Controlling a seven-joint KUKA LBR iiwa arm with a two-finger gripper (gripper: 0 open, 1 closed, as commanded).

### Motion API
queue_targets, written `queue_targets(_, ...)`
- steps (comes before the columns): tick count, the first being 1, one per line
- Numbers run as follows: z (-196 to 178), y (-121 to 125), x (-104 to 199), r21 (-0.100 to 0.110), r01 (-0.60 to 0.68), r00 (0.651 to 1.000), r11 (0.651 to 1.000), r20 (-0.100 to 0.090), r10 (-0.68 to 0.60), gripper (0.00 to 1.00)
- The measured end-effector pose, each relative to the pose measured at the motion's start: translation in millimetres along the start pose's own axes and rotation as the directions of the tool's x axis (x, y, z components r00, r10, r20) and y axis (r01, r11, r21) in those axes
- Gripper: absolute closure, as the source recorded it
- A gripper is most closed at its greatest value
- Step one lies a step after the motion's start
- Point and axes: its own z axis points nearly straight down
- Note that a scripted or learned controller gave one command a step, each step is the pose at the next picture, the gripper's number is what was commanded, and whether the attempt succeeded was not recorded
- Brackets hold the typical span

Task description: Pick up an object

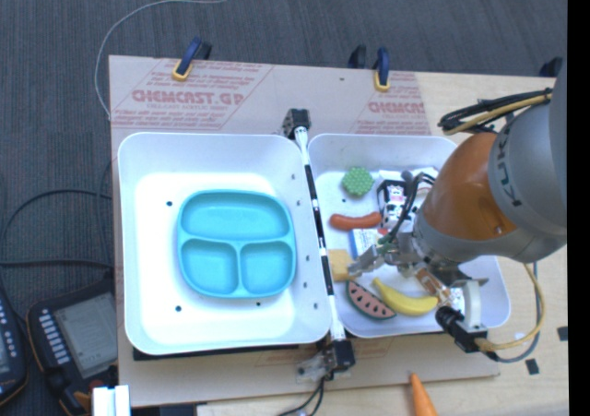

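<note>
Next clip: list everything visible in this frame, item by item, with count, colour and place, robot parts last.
bins: 2, white, side by side on the bench
tray: 1, light blue, three compartments, in the left bin
green toy: 1, green, round, top of the right bin
sausage: 1, red-orange, right bin, below the green toy
cheese wedge: 1, yellow, right bin by the divider
watermelon slice: 1, red with dark rind, bottom of the right bin
banana: 1, yellow, right bin, beside the watermelon slice
clamps: 2, blue and yellow, back edge of the bench
carrot: 1, orange, front bench edge
arm: 1, grey with orange band, over the right bin
tool: 1, metal, above the right bin's toys
</note>
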Motion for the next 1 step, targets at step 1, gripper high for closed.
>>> queue_targets(1,-10.9,1.8,2.3,-0.001,0.001,1.0,1.0,-0.006,-0.001,1.0)
